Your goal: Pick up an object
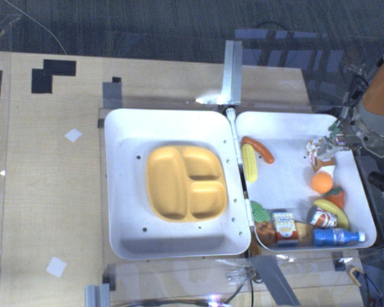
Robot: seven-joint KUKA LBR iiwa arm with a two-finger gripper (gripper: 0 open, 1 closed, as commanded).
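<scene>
My gripper [321, 150] hangs over the right bin [288, 126] near its right wall, the arm coming in from the right edge. Right under it lies a small brown and white piece [324, 165], and an orange ball [321, 182] sits just in front of that. Whether the gripper touches the piece cannot be told. A yellow corn cob [249, 162] and a red sausage [258, 149] lie by the bin's left wall. Along the front wall lie a banana [333, 211], a small can [322, 219], a blue bottle [336, 237] and a food box [285, 226].
The left bin [125, 171] holds a yellow divided plate [185, 183]. A green toy [259, 210] sits at the right bin's front left corner. A metal post [233, 72] stands behind the seam between the bins. The wooden bench [45, 171] spreads out to the left.
</scene>
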